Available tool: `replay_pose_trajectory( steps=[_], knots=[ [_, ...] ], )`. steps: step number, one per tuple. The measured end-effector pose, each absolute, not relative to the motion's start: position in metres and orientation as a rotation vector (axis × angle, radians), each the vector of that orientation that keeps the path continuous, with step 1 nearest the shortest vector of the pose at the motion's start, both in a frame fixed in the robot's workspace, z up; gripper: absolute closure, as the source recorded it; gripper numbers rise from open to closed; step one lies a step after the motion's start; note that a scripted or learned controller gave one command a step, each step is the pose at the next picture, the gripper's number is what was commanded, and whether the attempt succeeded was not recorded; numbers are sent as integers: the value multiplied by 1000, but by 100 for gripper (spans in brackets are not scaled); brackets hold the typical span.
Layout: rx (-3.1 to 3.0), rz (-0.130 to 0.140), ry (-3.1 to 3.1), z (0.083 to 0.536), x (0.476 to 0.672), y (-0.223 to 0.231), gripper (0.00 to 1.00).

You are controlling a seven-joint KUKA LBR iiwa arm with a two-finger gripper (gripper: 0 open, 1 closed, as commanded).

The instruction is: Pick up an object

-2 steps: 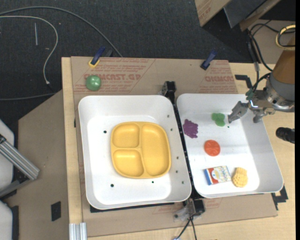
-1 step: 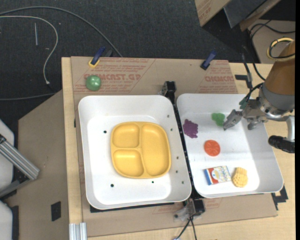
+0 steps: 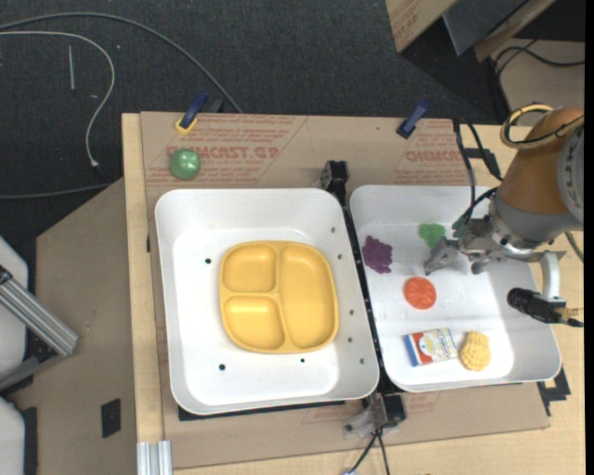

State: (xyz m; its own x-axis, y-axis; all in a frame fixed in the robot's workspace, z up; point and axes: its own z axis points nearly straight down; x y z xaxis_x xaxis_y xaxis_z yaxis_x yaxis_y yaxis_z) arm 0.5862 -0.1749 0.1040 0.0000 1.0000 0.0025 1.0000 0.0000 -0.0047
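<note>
Right bin (image 3: 534,366): green toy (image 3: 431,232), purple toy (image 3: 377,252), orange ball (image 3: 419,293), carton (image 3: 429,347), yellow toy (image 3: 474,351) | gripper (image 3: 444,252) beside green toy, jaw state cannot tell, nothing visibly held | advice: centre over green toy, descend straight, close gently.

A dark carpeted floor (image 3: 232,46) is crossed by a white cable (image 3: 97,102). A cardboard sheet (image 3: 278,148) is held at the bench's far edge by blue clamps (image 3: 193,113). Cardboard boxes (image 3: 422,19) are seen beyond.
</note>
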Motion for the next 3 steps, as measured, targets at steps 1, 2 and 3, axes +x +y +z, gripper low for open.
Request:
replay_pose_trajectory(
  steps=[1,2,3],
  knots=[
    [-2221,-2,-2221,118,588,-175,100],
    [-2223,-4,-2225,163,584,-173,100],
    [-2225,-5,-2226,208,587,-177,100]
  ],
)
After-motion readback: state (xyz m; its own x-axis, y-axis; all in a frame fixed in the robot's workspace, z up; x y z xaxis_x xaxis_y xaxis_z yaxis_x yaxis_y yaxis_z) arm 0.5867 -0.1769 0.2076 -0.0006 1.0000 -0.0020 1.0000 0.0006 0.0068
